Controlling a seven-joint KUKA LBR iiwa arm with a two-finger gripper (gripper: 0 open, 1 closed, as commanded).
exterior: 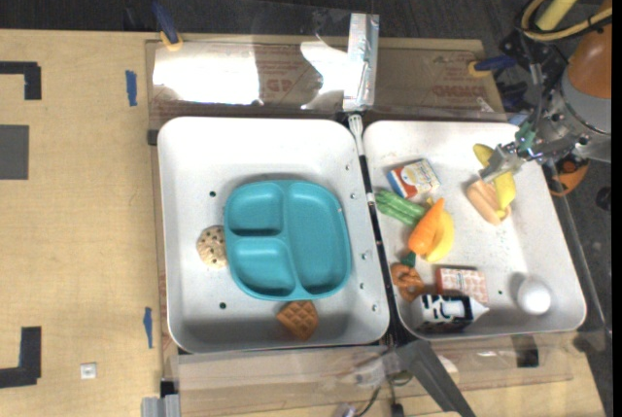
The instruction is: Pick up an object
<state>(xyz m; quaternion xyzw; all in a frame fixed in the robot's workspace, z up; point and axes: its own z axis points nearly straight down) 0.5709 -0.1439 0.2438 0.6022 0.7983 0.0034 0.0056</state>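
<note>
Plainly, two white bins sit side by side on the worktop [78, 211]: the left bin [185, 153] keeps one teal tray [289, 237], a cookie [211, 246] and a waffle [298, 317]; the right bin [559, 260] crowds about nine toy foods for picking. At right, the claw [512, 153] hovers just above the banana [494, 174] and sausage [483, 201]; whether it grips, I cannot tell.

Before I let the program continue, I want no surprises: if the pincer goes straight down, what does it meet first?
Probably the hot dog beside the banana; the pincer hangs just above them, though depth is unclear.
</note>
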